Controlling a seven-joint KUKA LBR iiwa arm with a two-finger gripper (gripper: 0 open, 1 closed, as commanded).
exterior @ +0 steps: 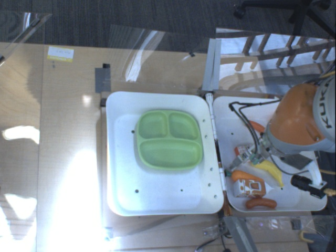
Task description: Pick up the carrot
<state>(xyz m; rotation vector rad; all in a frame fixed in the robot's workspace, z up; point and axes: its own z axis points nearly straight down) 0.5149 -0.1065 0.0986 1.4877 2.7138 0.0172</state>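
Gripper (255, 157) hovered above carrot (242, 175) near right bin's (315, 206) front-left corner; grip state unreadable. Risk: crowding banana (269, 170) gets grabbed instead.

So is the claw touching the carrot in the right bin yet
Cannot tell. In the camera view the claw hangs just above the carrot, beside the banana, but the slanted angle and the arm's bulk hide any contact or gap.

— What lay beyond the pale wooden worktop (63, 140)?
— Dark grey carpeted floor (131, 7), with the black star-shaped base of an office chair (294, 7) at upper right.
— And the light?
— A bright glare (79, 193) washed over the wood at lower left.
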